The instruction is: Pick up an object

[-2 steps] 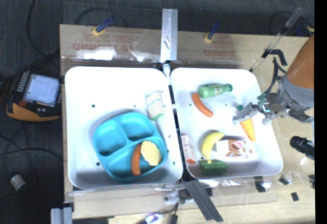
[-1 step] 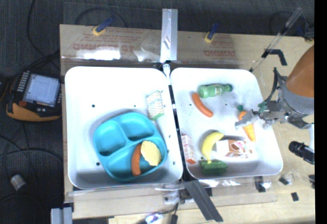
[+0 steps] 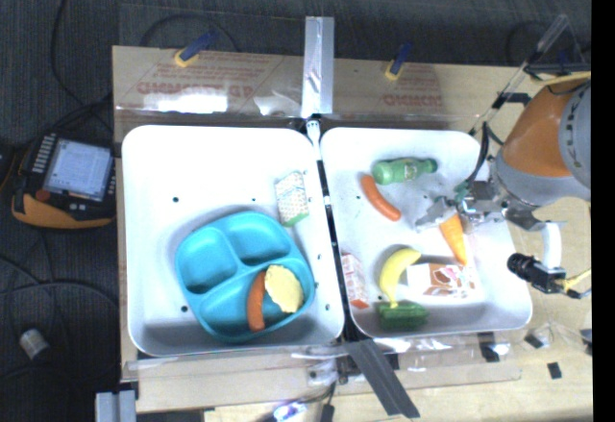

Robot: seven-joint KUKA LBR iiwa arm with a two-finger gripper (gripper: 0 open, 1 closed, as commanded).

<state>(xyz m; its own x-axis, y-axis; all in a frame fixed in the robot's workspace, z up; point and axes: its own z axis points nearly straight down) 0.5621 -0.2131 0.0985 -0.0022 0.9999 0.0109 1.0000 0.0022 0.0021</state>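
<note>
Nearest: green cucumber-like item (image 3: 402, 315) at front of right bin (image 3: 500, 314), small carton (image 3: 444, 279) and banana (image 3: 394, 270) just behind. Left bin (image 3: 154, 247) with blue divided plate (image 3: 231, 261), sausage (image 3: 256, 301) and yellow piece (image 3: 283, 287) on it. Mid right bin: jaws (image 3: 452, 211) low over bin beside orange carrot (image 3: 455, 237), apparently touching; released or clenched — cannot tell. Nothing visibly lifted, carrot lying in bin. Farther: second carrot-like stick (image 3: 381, 197), green bottle (image 3: 405, 169). Judged: pick not done; grasp and lift left.
</note>
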